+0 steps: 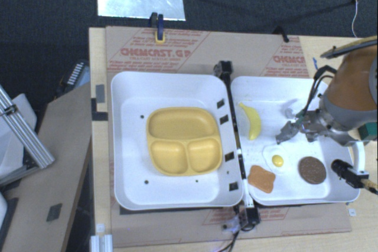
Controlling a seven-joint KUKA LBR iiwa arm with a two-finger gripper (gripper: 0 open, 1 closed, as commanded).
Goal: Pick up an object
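Gripper (287, 131) low over right bin (331, 195), above bare floor between banana (252, 121) and fried egg (277, 160). Fingers spread apart, nothing between them — no grasp yet. Banana, fried egg, cookie (312, 169) and orange cracker (261, 179) all flat on bin floor, none lifted. Yellow tray (182, 140) alone in left bin (127, 127). Task barely begun, by look of it: choice of object, closing, lifting all left.

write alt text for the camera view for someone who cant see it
The grey arm's gripper hovers low in the right white bin, near a banana, a fried egg toy, a brown round patty and an orange piece. The left white bin holds a yellow divided tray.
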